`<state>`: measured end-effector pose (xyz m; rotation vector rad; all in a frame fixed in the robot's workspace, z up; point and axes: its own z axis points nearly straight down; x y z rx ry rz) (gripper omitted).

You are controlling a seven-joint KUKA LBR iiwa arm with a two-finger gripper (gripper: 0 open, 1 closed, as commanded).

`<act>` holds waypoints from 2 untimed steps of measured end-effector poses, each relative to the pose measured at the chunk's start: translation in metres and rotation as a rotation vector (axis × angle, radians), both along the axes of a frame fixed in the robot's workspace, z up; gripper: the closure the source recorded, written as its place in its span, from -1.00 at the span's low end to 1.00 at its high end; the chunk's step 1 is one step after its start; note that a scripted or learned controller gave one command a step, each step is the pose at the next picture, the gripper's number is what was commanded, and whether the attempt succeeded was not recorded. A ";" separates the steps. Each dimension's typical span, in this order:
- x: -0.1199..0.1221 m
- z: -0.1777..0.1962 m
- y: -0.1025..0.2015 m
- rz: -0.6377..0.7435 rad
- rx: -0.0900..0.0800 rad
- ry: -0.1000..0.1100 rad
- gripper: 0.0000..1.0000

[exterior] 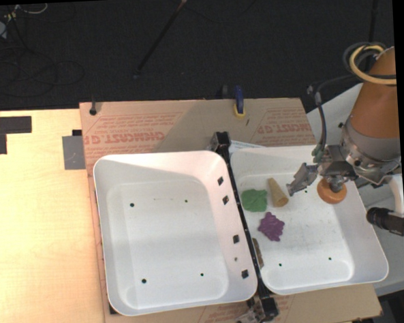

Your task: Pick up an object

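The left bin (115,197), filling the centre-left of the frame, is lying bare of objects, so the pick is being settled over the right bin (358,267), in the centre-right of the frame.

Three small things are sitting close together near that bin's left wall: a green lump (253,200), a purple lump (271,226) just below and right of it, and a tan cone-shaped piece (277,192) just right of the green one. An orange round piece (332,192) is lying further right, directly under the arm's wrist.

The gripper (304,179) is hanging in the right part of the frame, its grey fingers pointing left toward the tan piece; whether the jaws are spread or pressed together cannot be told, and nothing is showing between them.

To do this step well, the gripper should probably be centring over one object alone. The tan piece is nearest, but it is nearly touching the green lump, so a descent with the jaws set across its narrow width looks safest. The purple lump is standing a little more apart and may be the cleaner target.

Both lumps are looking soft and irregular, like crumpled foam or cloth, likely yielding under a squeeze. The tan piece is looking smooth, rigid and tapered, so it may slip. The bins are smooth, glossy white plastic.
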<state>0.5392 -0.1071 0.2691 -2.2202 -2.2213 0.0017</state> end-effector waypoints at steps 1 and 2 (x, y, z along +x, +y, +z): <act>0.014 0.166 0.017 0.003 -0.002 -0.019 -1.00; -0.010 0.276 -0.022 -0.003 -0.004 -0.012 -1.00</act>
